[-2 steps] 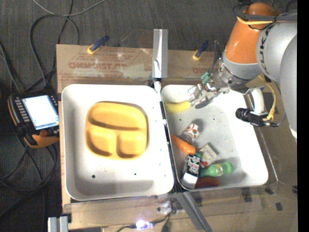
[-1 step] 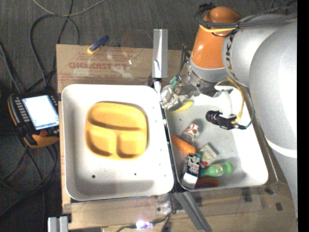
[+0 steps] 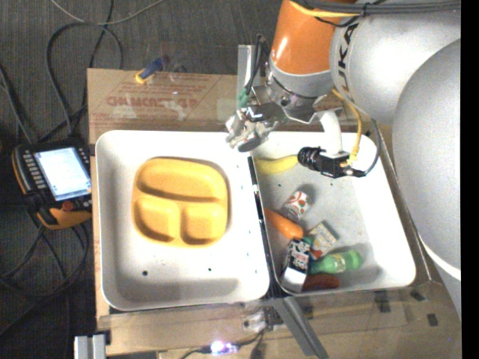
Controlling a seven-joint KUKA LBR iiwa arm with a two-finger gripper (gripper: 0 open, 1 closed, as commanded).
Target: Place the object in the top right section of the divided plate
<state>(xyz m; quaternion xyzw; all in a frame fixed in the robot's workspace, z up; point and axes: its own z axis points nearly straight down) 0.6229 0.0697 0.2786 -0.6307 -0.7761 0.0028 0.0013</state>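
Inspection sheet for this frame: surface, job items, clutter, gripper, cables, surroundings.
Surface: two white bins, left bin and right bin, side by side.
Job's things: yellow divided plate in the left bin, sections bare.
Clutter: in the right bin, banana, carrot, green bottle, small cartons.
Gripper: gripper over the bins' top edge; finger state unclear.
Cables: black cables on the floor.
Surroundings: teach pendant at left, cardboard sheet behind.

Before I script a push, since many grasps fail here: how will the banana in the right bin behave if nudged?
The banana looks curved and smooth, so it would probably pivot or slide rather than roll straight. It lies near the bin wall, which may stop it. It looks like a toy, so likely light and stiff.
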